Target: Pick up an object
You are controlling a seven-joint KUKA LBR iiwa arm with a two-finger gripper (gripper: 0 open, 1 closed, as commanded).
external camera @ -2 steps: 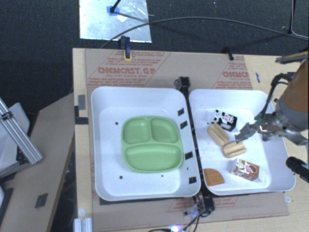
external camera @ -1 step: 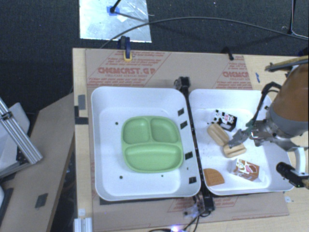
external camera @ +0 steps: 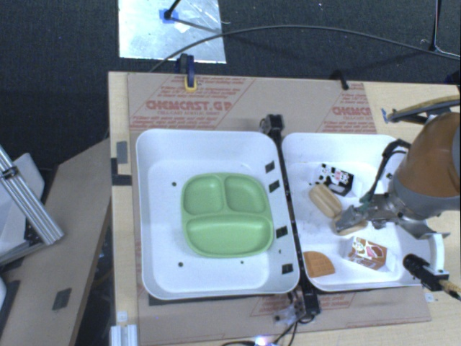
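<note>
- The gripper (external camera: 351,220) sits low in the right bin (external camera: 302,150), at the centre-right of the frame, with a tan, bread-like piece (external camera: 348,225) at its tip. The piece appears to lie between the fingers, but the metal hides the contact, so I cannot tell whether the hold is real or merely a touch.
- A tan roll-shaped object (external camera: 325,200) lies just up-left of the tip, close enough that a sideways drift could shove it or jam it against the fingers.
- A black-and-white object (external camera: 336,177) rests further up in the same bin; a printed packet (external camera: 367,253) lies below the wrist; an orange-brown rounded piece (external camera: 318,264) sits at the bin's lower-left corner.
- Risk: if the fingers hold only the edge of the bread-like piece, it likely slips out on the lift.
- Risk: the wrist hangs just above the packet, and a low pull-out could drag it.
- The left bin (external camera: 155,193) holds a green divided plate (external camera: 227,215), well apart from the work.
</note>
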